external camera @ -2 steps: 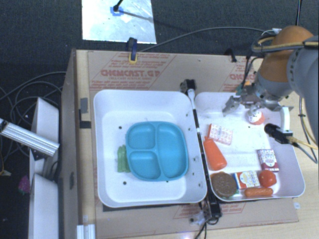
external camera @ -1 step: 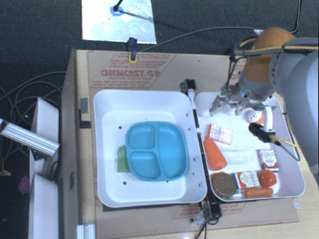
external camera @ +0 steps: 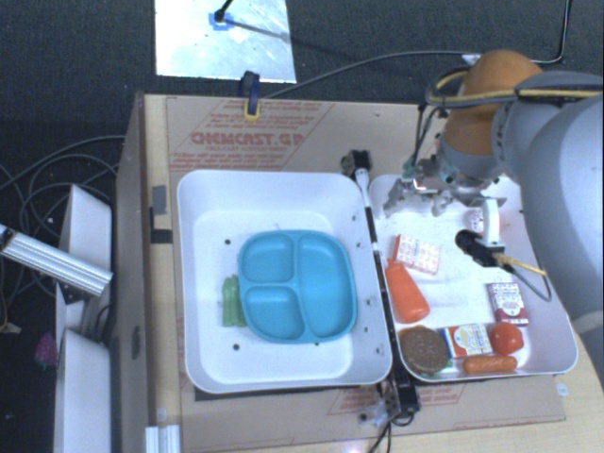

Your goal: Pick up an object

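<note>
— Camera view, from above the bench: our grey arm's two-finger gripper hovers at the far end of the right-hand white plastic bin. Whether it is wide or narrow, we cannot tell.

— We see nothing held. Which piece do we try?

— We favour the orange carrot-shaped toy by the bin's left wall: likely light, stiff and slick, best taken across its middle.

— What crowds it?

— We note a small red-and-white patterned packet just beyond it and a round brown patty nearer us. A blue divided plate sits in the left-hand white bin.
</note>
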Robot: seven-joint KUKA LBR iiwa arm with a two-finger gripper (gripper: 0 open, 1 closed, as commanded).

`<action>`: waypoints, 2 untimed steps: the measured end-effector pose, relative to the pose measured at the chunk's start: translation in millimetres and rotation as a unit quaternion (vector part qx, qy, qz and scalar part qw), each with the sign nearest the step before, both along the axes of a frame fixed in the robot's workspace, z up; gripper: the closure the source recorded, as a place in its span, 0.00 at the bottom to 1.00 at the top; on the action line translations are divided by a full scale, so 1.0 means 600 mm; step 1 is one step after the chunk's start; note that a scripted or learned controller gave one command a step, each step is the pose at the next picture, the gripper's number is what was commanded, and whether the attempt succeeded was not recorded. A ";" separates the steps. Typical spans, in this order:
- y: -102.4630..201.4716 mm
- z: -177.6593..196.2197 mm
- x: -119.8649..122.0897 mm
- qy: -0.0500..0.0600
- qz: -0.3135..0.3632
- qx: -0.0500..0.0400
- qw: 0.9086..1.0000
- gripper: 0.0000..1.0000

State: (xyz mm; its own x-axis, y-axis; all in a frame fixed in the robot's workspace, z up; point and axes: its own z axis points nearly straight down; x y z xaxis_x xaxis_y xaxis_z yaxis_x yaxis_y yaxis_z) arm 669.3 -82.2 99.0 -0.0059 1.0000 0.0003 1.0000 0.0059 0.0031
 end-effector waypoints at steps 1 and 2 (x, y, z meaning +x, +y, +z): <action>-0.003 -0.024 0.000 0.000 0.000 -0.001 1.000 0.00; -0.061 -0.022 0.000 0.000 -0.002 -0.001 1.000 0.00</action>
State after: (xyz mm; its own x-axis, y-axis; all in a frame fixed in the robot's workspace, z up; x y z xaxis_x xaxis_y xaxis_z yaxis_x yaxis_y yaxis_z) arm 669.2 -118.7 85.7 -0.0014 1.0000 -0.0013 1.0000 0.0014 0.0032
